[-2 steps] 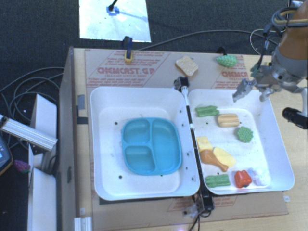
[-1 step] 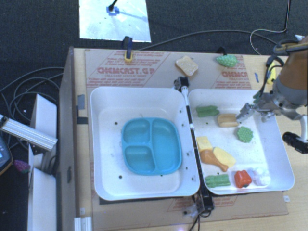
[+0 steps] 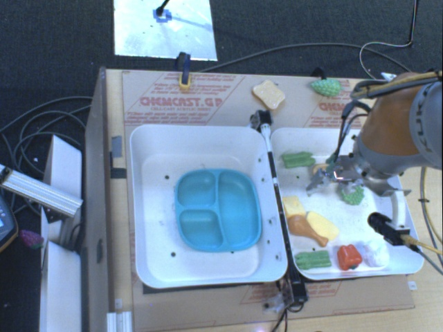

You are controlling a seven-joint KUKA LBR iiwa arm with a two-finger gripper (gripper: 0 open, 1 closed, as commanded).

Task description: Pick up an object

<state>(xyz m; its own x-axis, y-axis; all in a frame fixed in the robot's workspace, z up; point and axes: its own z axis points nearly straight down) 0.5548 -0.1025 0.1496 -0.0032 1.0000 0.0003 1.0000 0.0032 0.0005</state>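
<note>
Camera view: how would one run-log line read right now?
arm: over right bin | gripper: low among toy food, nothing seen held | blue tray: left bin

tray [image 3: 219, 209] in left bin [image 3: 156, 151] (toys [image 3: 315, 228] right)

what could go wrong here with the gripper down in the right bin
The gripper sits low in the right bin between the green piece and a green leafy item; it may close on nothing or nudge one aside. The toys below, yellow, orange and red, lie crowded, so a grasp there could catch two.
</note>
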